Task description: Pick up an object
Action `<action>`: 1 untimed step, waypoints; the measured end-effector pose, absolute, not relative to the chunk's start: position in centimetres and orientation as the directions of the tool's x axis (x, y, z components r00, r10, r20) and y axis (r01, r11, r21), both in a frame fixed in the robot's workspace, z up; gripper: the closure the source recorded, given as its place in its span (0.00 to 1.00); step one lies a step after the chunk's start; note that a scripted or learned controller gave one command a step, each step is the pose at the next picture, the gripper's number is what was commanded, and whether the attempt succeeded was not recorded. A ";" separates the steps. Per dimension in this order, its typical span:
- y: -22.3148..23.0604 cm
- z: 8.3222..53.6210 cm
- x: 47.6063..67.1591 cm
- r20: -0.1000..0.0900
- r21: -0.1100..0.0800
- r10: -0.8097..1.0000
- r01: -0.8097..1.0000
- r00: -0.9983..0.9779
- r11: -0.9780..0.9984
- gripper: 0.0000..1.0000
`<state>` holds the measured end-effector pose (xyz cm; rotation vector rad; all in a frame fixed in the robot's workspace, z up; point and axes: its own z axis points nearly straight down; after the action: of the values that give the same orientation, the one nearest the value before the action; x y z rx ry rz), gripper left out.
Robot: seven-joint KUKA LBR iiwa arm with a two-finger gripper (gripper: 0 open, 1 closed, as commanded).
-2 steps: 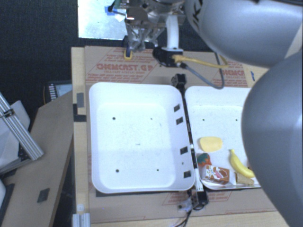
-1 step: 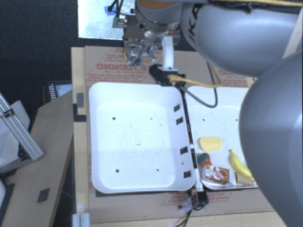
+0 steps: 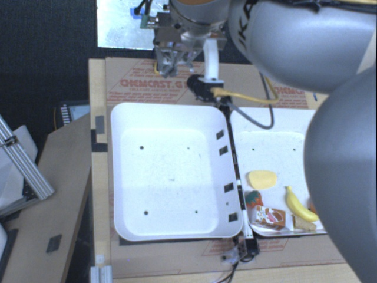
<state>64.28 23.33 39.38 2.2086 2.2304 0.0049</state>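
Gripper (image 3: 168, 61) sits above the bench beyond the left bin (image 3: 126, 175); finger state cannot be told. Candidate banana (image 3: 299, 206) lies in the right bin (image 3: 277, 143), beside a yellow disc (image 3: 261, 180). Judged light, smooth, curved: grasp across mid-body

— How is the scene lit?
— Even, fairly bright light is cast from above; the left bin (image 3: 171, 175) is rendered almost pure white, with faint grey shading along its inner walls.
— Is any glare seen?
— A washed-out shine is seen on the metal plate (image 3: 121, 13) at the top and on the arm (image 3: 300, 34).
— And sharpness?
— The whole frame is soft and grainy; the arm, nearest the camera, is blurred most.
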 end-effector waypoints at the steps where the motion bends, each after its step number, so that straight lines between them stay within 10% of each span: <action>1: 23.4 40.4 64.3 0.001 0.005 1.000 1.000 -0.017 0.017 1.00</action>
<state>64.31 23.37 40.43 2.2003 2.2375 0.0067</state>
